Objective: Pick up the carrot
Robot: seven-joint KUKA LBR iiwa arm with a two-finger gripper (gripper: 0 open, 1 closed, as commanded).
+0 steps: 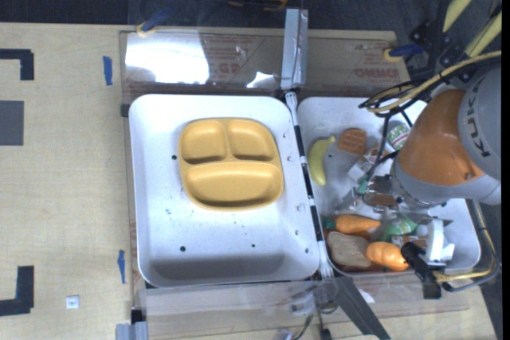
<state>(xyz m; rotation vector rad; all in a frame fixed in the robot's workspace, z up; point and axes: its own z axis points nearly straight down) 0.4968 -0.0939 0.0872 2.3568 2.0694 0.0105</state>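
Observation:
The carrot (pixel 356 224), orange and elongated, lies in the right bin (pixel 343 114) near its front left, just above a brown bread slice (pixel 347 248). My gripper (pixel 381 201) hangs under the orange wrist band, over the middle of the right bin, just above and to the right of the carrot. The arm's body hides its tips, and I see nothing held.
The right bin also holds a yellow-green banana (pixel 320 159), a brown piece (pixel 351 141), a rounded orange item (pixel 386 254) and a green piece (pixel 401 228). The left bin (pixel 159 235) bears a yellow divided plate (pixel 231 162). A metal divider (pixel 305 171) separates the bins.

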